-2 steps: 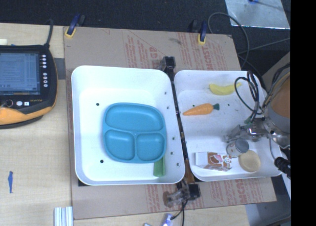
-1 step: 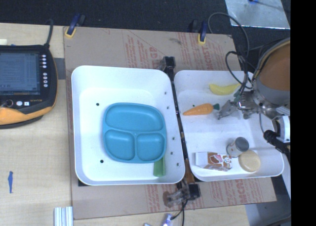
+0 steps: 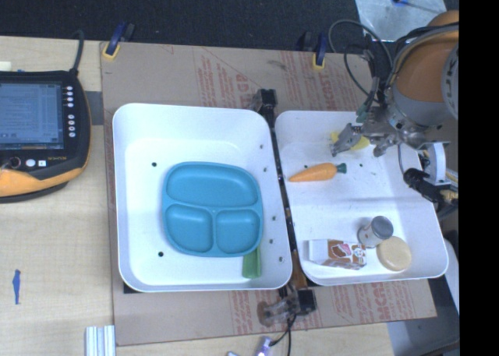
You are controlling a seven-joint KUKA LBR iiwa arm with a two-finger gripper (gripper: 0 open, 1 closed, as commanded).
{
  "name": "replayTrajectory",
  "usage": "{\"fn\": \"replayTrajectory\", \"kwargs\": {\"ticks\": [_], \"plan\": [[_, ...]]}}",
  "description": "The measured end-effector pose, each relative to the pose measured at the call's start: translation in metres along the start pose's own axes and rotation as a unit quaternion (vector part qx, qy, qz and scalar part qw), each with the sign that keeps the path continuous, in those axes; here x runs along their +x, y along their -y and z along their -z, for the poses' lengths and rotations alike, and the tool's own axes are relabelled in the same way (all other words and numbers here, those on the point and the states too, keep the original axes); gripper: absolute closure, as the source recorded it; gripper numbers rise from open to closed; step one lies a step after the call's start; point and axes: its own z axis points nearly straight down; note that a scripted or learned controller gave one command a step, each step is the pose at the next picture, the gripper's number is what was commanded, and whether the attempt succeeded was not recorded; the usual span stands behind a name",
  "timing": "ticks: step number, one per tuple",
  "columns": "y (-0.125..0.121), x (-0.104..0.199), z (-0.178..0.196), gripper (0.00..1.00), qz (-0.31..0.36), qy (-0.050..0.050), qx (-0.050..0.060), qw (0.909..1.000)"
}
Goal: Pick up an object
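Observation:
In the right bin (image 3: 413, 199) lies an orange carrot (image 3: 314, 173) with a green tip, near the bin's left wall. My gripper (image 3: 361, 141) hangs over the bin's far part, just right of and above the carrot. A small yellow object (image 3: 348, 141) shows at the gripper's left side; I cannot tell whether it is held. Near the bin's front edge sit a small jar with a grey lid (image 3: 377, 230), a beige round piece (image 3: 394, 254) and a flat white and brown packet (image 3: 337, 252).
The left bin (image 3: 132, 191) holds a blue divided plate (image 3: 212, 208) and a green piece (image 3: 251, 265) at its front right corner. A tablet pendant (image 3: 35, 132) lies at the bench's left. Cables loop above the gripper at the back right.

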Motion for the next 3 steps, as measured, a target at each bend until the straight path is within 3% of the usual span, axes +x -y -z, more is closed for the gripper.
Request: {"fn": "replayTrajectory", "kwargs": {"ticks": [1,2,3], "plan": [[-0.020,0.015,-0.039,0.00,0.001,0.001,0.001,1.0000],[0.001,0.058,-0.044,0.00,0.002,0.001,0.001,1.0000],[0.000,0.055,-0.058,0.00,0.001,0.001,0.002,1.0000]]}}
